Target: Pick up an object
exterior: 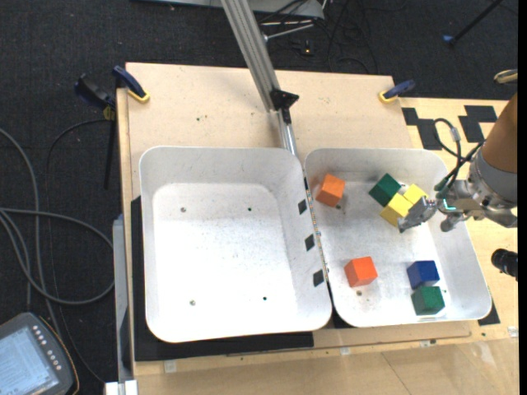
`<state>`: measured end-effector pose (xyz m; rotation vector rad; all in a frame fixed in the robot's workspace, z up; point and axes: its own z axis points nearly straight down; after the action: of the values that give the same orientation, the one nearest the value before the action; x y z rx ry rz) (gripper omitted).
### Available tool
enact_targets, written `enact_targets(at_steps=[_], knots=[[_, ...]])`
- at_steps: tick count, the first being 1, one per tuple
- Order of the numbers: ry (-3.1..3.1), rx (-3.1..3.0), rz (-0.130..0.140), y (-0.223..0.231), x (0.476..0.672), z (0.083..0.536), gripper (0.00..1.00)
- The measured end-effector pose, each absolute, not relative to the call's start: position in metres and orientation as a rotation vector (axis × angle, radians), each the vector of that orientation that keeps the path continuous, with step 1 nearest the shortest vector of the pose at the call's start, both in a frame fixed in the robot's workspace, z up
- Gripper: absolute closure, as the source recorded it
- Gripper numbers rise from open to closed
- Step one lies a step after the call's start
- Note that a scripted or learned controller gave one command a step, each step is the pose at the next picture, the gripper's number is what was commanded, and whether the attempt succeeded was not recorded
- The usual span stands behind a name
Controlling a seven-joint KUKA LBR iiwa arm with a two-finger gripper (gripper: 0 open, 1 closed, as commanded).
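Observation:
The right white bin (461, 245) holds several cubes. A yellow cube (400, 204) leans against a green cube (384, 190) near the bin's far right. My gripper (418, 213) reaches in from the right, its tip right against the yellow cube's right side and partly covering it. An orange cube (331, 190) sits by the bin's left wall. A second orange cube (360, 271) lies nearer the front. A blue cube (422, 271) and another green cube (428, 299) sit together at the front right.
The left white bin (165, 220) stands beside the right one, sharing a middle rim (309, 220). A slanted metal bar (255, 48) crosses the bench at the back. The grey arm (498, 167) hangs over the right bin's right edge.

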<state>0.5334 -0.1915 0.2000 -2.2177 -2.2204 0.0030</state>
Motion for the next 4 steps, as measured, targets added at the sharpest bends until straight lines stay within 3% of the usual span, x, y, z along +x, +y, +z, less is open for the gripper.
enact_targets(at_steps=[1,3,4], knots=[[-2.222,-2.221,0.0,-0.191,0.534,0.202,0.0],[-2.221,-2.223,0.001,-0.188,0.529,0.094,0.0],[-2.223,-2.224,-0.002,-0.188,0.529,0.106,1.0]])
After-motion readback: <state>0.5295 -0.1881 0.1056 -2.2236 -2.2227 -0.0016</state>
